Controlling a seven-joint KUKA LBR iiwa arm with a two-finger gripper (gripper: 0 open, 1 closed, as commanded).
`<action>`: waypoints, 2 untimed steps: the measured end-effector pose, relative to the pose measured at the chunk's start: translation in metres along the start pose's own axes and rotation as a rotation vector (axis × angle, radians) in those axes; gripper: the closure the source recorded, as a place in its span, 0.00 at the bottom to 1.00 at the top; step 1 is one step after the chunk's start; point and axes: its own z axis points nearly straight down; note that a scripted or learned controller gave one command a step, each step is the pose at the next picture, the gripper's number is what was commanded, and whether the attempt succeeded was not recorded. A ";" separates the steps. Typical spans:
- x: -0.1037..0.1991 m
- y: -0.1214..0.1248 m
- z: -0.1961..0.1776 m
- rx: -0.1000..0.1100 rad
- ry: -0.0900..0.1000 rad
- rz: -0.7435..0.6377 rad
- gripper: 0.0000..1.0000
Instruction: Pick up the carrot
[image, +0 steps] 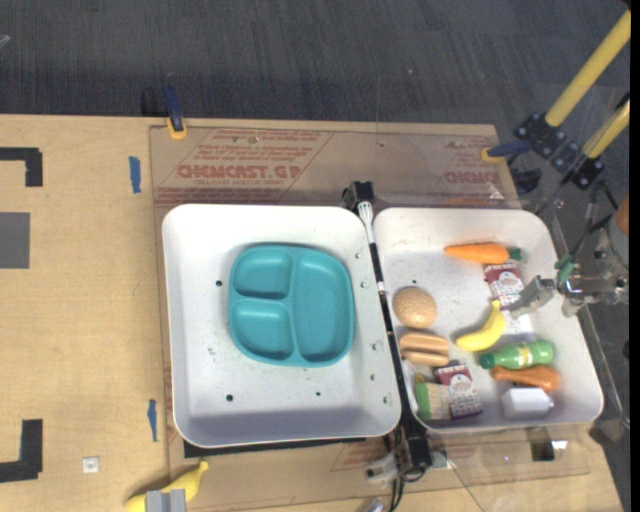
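Note:
The carrot (478, 252), orange with a green top at its right end, lies flat in the far part of the right bin (400, 232). The gripper (548, 290) sits at that bin's right rim, a little nearer than the carrot and to its right, not touching it. It hangs just above a red packet (504, 286). Nothing shows held in it.
The right bin also holds a bread roll (415, 305), a hot dog (425, 347), a banana (482, 331), a green bottle (520, 354), an orange item (532, 377), a white block (527, 402) and a small box (455, 390). A teal divided plate (292, 303) lies in the left bin (190, 300).

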 end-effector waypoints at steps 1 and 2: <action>0.018 0.160 -0.031 -0.007 -0.002 -0.022 0.00; 0.011 0.154 0.110 0.011 0.002 -0.119 0.00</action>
